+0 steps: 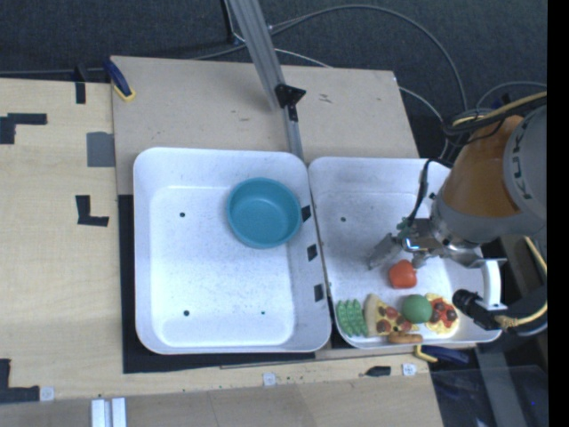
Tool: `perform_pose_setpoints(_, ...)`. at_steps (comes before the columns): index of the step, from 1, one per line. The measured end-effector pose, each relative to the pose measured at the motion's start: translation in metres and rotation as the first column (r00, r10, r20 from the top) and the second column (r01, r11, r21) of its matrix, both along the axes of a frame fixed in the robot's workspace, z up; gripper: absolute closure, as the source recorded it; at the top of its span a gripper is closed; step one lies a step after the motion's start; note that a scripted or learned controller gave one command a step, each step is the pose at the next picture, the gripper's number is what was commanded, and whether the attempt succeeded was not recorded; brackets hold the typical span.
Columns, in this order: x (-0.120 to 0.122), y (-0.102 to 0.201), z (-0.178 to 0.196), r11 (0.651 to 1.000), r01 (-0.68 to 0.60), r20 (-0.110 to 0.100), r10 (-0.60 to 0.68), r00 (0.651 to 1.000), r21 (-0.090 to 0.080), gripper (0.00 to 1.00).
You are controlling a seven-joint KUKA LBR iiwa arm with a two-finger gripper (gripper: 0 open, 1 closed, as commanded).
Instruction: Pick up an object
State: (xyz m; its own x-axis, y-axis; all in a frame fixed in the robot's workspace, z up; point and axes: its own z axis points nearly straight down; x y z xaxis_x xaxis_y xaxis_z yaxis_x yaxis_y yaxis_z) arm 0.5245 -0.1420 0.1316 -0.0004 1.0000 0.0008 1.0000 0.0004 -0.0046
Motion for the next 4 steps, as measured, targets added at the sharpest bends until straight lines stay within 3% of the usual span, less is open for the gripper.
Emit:
perform_pose_setpoints(1, 0.000, 0.000, -0.043, 1.000, 0.000, 0.005, 0.000, 1.000, -0.001, 0.00)
perform_pose_setpoints(2, 0.001, -0.001, -0.031, 1.000, 0.001, 0.008, -0.001, 1.000, -0.003, 1.00)
perform_pose_setpoints(4, 0.010, 0.002, 0.073, 1.000, 0.000, 0.009, 0.000, 1.000, -0.001, 1.00)
